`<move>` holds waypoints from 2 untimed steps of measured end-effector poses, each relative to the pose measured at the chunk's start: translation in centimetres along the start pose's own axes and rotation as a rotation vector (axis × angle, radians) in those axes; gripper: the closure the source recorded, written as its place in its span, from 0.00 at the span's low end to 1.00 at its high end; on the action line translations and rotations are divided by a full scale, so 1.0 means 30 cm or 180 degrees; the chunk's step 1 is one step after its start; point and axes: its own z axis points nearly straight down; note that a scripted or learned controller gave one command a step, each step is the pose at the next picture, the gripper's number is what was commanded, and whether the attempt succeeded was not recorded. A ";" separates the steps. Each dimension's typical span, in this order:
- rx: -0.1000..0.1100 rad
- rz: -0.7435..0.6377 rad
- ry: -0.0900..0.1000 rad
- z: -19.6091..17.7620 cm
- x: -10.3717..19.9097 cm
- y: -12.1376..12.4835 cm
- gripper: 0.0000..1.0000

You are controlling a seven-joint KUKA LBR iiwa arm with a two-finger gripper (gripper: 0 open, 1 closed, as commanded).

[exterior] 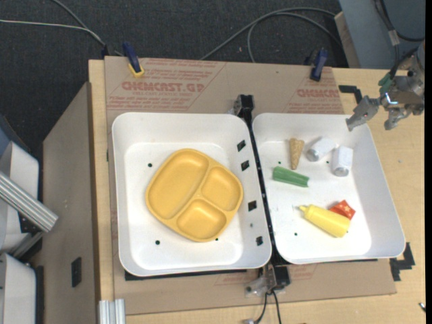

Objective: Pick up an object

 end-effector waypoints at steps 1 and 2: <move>0.0014 0.0003 0.0005 0.010 0.000 -0.001 0.00; 0.0035 0.0143 0.0013 0.147 -0.002 -0.007 0.00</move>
